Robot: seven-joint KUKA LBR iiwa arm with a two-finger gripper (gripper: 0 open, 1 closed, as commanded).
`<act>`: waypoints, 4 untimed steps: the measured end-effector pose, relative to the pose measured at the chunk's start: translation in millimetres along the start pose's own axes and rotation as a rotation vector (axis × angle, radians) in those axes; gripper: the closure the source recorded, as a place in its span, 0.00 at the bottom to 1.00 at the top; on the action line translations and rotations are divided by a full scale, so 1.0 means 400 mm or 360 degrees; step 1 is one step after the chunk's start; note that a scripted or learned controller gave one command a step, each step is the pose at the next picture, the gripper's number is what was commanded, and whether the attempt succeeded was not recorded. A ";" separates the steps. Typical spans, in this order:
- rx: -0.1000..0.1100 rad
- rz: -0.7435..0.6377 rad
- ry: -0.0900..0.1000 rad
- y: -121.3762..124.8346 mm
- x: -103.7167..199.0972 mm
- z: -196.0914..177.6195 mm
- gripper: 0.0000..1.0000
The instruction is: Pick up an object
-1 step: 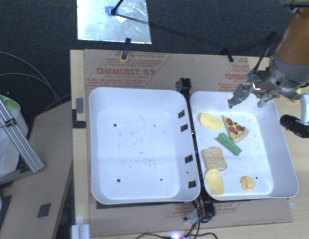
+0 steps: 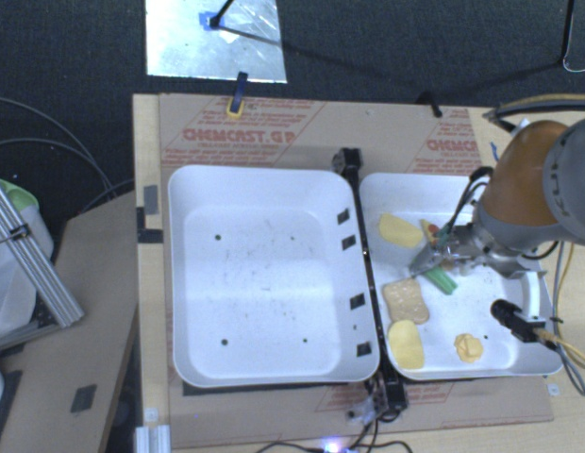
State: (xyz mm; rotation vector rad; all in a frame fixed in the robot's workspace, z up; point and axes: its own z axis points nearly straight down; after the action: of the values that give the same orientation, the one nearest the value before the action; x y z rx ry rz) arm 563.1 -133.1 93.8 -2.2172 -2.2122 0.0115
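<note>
Green object (image 2: pixel 442 279) beneath gripper (image 2: pixel 434 258): likely light, rigid plastic; grasp across its narrow width. Finger state cannot be told.

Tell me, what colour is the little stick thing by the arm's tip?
Green. The stick shows in the camera view, in the right bin.

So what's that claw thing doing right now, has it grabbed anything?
Gripper: down in the right bin, right by the green object; whether it has grabbed anything cannot be told.
</note>
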 end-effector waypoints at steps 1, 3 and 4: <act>-0.0025 -0.0005 -0.0003 0.013 0.003 -0.050 1.00; -0.0020 -0.0012 0.0000 -0.045 0.094 -0.118 1.00; -0.0016 -0.0002 -0.0003 -0.054 0.018 -0.026 1.00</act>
State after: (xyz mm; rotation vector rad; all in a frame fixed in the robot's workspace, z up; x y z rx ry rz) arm 541.5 -125.8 104.6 -2.2216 -2.2194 0.0026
